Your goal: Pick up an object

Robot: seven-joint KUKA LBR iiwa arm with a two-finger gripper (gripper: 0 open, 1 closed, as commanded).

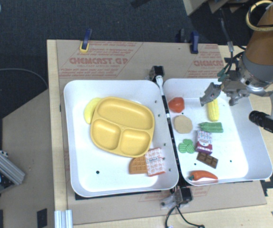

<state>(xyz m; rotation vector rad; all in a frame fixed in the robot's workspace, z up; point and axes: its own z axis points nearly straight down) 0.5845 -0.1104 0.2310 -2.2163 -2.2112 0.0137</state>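
My gripper [220, 99] hangs over the upper part of the right bin [255, 146], open, with nothing between its fingers. Just below it lies a yellow corn cob [213, 109], close to the left fingertip [207, 99]. Further left in this bin are a red tomato [176, 104] and a tan round cookie [183, 124]. A green pepper [210, 126], a white-and-red packet [204, 140], a green leafy piece [187, 146], a chocolate bar [207, 160] and a red chili [203, 175] lie toward the front.
The left bin [77, 127] holds a yellow divided plate [122, 126], a yellow piece [91, 109] at its left edge, a waffle [137, 166] and a wrapped snack [155, 161]. A black ridge [166, 113] separates the bins.
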